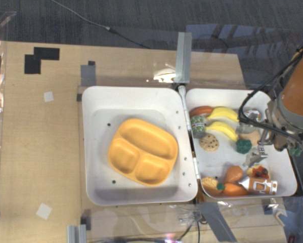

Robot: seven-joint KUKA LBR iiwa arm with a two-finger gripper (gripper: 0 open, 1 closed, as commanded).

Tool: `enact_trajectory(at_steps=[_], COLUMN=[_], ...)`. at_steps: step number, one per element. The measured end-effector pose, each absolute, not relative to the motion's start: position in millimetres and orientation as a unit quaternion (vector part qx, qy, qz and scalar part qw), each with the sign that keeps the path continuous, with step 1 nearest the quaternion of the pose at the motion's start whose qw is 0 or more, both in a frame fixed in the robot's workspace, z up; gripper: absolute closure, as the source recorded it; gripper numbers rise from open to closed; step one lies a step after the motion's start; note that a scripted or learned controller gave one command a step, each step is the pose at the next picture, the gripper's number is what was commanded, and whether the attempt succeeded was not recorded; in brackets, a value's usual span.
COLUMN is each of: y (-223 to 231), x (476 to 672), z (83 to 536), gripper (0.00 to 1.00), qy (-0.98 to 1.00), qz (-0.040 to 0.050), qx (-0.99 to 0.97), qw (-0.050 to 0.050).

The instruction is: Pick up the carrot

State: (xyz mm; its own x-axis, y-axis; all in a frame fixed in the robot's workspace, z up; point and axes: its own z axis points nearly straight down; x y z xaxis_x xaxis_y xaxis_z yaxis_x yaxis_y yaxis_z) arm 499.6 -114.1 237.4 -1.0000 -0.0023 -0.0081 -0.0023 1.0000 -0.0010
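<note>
Camera view: tool [256, 156] hangs over the right bin [288, 186], near its right side; can't tell how far it's open, nothing visibly held. Carrot [233, 189] lies at the bin's front edge, near the tool, beside a carton [262, 187]. Bananas [223, 123] sit further back. Grasp not yet made; descent, close and lift all remain.

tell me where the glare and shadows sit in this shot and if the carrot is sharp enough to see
Camera view: a bright glare spot lies on the bench just above the left bin; the yellow tray throws a soft shadow to its lower left; the carrot reads clearly as orange; the pincer looks small and slightly blurred.
</note>
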Motion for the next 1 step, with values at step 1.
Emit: enact_trajectory(at_steps=[1], y=[-114.1], x=[495.6], z=[117.5], gripper=[0.00], qy=[0.999], qz=[0.0005], qx=[0.042], qw=[0.003])
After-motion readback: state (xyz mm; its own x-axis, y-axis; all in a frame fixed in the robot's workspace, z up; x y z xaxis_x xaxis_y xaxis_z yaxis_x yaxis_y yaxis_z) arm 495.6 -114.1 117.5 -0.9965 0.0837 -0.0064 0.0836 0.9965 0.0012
